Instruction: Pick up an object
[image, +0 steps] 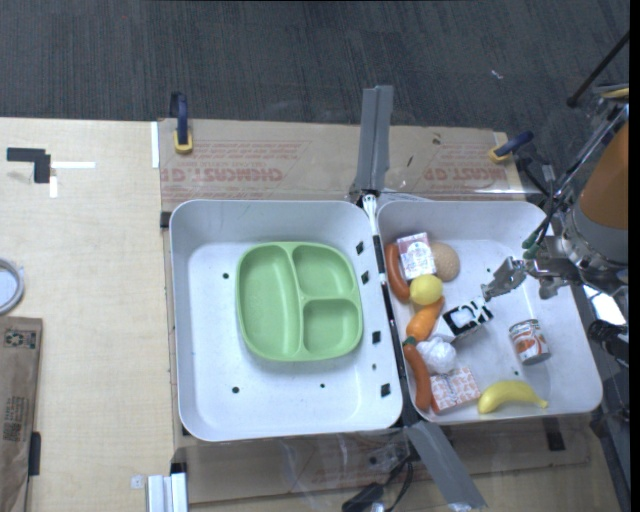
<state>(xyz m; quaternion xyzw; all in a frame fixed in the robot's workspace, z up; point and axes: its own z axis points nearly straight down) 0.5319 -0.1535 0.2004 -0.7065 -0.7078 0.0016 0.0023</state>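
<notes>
1. Light was bright and even from overhead across the counter (90, 250).
2. The white bins (200, 400) showed mild glare and only faint shadows.
3. Focus was soft throughout; the arm (605, 190) at right looked blurred.

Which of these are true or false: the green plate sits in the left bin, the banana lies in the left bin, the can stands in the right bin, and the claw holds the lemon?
1. The green three-compartment plastic plate sits in the left white bin. True.
2. The yellow banana lies in the left bin. False: it lies in the right white bin.
3. The small orange-labelled can is in the right bin. True.
4. The claw holds the yellow lemon. False: the lemon lies apart from it.
</notes>
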